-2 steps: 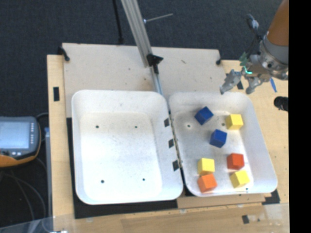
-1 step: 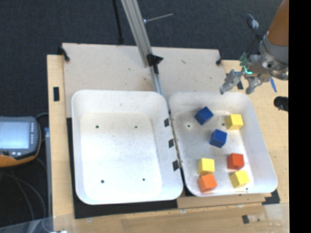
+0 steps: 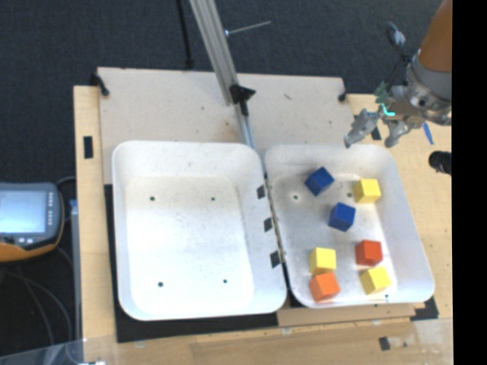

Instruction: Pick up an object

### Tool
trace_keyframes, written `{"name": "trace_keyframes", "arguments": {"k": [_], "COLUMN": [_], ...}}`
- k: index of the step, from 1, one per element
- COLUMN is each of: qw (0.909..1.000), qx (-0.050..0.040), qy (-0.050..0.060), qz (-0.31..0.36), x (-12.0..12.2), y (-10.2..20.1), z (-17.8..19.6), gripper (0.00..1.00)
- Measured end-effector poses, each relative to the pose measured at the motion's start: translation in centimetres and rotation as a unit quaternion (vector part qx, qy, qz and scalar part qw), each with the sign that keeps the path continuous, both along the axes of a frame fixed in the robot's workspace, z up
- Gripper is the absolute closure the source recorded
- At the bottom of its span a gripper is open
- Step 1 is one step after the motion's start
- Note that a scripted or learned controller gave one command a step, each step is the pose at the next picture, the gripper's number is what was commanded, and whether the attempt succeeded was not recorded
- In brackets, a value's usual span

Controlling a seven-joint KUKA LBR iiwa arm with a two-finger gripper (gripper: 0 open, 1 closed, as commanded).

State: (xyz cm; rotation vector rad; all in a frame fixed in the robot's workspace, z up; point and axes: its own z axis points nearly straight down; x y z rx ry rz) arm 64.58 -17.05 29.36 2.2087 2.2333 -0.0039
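The right bin (image 3: 403, 204) holds several small cubes: a blue cube (image 3: 319, 180) and a second blue cube (image 3: 342, 217), a yellow cube (image 3: 367, 190), another yellow cube (image 3: 323, 259) and a third yellow cube (image 3: 375, 280), a red cube (image 3: 369, 252) and an orange cube (image 3: 325, 285). My gripper (image 3: 377, 133) hangs above the bin's far right rim, open, with nothing between its fingers. It is well apart from every cube; the nearest is the yellow cube by the far wall.
The left bin (image 3: 190, 230) lies beside the right one. A slanted aluminium post (image 3: 217, 44) rises behind the bins. A grey handheld device (image 3: 27, 215) sits at the left edge of the bench.
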Motion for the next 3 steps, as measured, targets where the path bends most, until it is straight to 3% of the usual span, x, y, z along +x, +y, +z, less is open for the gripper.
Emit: {"name": "trace_keyframes", "arguments": {"k": [1, 2, 3], "qw": [1.0, 1.0, 1.0], "qx": [0.0, 0.0004, -0.0001], "qy": [0.0, -0.004, -0.002], "qz": [0.0, -0.004, -0.003], "x": [0.0, -13.9, -7.0], "y": [0.0, 4.1, 4.7], "z": [0.0, 7.7, 5.8], "gripper": [0.0, 0.0, 0.0]}}
